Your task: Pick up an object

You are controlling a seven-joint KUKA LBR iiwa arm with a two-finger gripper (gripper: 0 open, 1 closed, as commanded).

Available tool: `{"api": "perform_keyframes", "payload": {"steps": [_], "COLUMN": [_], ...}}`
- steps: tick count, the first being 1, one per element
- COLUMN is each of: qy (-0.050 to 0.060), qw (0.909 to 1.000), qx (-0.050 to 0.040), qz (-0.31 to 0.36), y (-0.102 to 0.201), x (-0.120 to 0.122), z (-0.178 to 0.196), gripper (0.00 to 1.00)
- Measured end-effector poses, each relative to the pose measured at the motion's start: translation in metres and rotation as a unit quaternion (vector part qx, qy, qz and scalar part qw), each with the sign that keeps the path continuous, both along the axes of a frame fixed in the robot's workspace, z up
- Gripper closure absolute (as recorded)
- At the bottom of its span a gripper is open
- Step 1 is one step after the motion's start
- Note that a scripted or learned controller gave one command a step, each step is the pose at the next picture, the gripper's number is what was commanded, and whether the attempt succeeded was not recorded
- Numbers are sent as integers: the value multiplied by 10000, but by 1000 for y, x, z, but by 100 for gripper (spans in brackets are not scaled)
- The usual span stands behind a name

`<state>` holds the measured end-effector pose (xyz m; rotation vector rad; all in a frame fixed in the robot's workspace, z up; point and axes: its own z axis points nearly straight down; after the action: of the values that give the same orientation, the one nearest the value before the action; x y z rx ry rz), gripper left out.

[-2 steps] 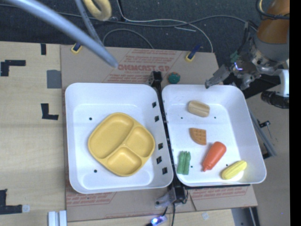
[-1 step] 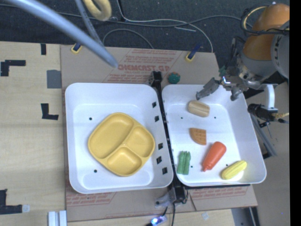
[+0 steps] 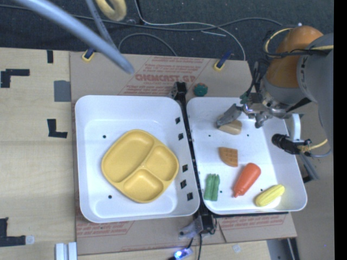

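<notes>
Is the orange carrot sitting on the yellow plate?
No, the carrot lies in the right bin, while the yellow plate sits in the left bin.

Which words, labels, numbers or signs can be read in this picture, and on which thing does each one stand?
"CHEMCAST GP": red print on the brown cardboard sheet behind the two white bins; the letters are faint, so this reading is uncertain.
Fainter red lines above and below it on the same sheet: too blurred to read.
The yellow divided plate and the toy foods carry no readable text.
</notes>
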<state>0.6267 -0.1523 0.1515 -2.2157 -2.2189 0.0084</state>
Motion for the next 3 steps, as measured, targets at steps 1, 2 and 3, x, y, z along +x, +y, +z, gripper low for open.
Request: {"api": "perform_keyframes", "payload": {"steps": [1, 2, 3], "qy": [5, -24, -55], "qw": [10000, 10000, 10000], "qx": [-2, -6, -8], "qz": [-5, 2, 0], "y": [-4, -3, -4], "x": [-8, -6, -2], "z": [-63, -48, -6], "gripper": [0, 100, 100]}}
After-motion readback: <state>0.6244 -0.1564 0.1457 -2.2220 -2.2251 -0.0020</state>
